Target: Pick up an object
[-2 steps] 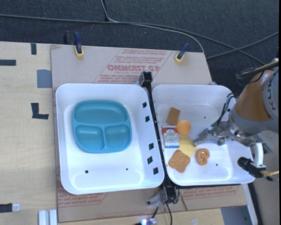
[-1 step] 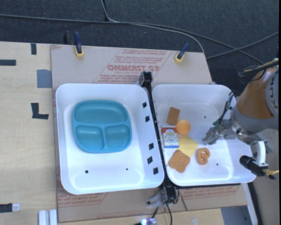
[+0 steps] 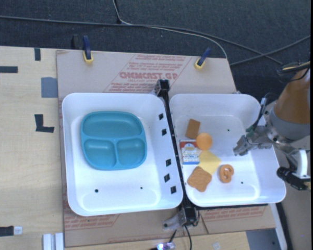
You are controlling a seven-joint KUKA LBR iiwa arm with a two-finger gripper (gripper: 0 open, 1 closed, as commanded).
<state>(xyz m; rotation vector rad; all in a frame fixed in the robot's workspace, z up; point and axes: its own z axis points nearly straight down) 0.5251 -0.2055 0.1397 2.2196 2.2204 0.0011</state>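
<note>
Two white bins: a teal divided tray in one; in the other an orange ball, brown block, yellow piece, and perhaps a red-and-white packet.

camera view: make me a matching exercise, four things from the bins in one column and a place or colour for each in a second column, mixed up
Things:
1. divided plate
2. small ball
3. ring-shaped piece
4. claw

Descriptions:
A. orange and round, near the middle of the right bin
B. over the right bin's right side, apart from the food pieces
C. blue, lying in the left bin
D. near the right bin's front edge, right of the toast-like slice

Pairs: 1-C, 2-A, 3-D, 4-B
</note>
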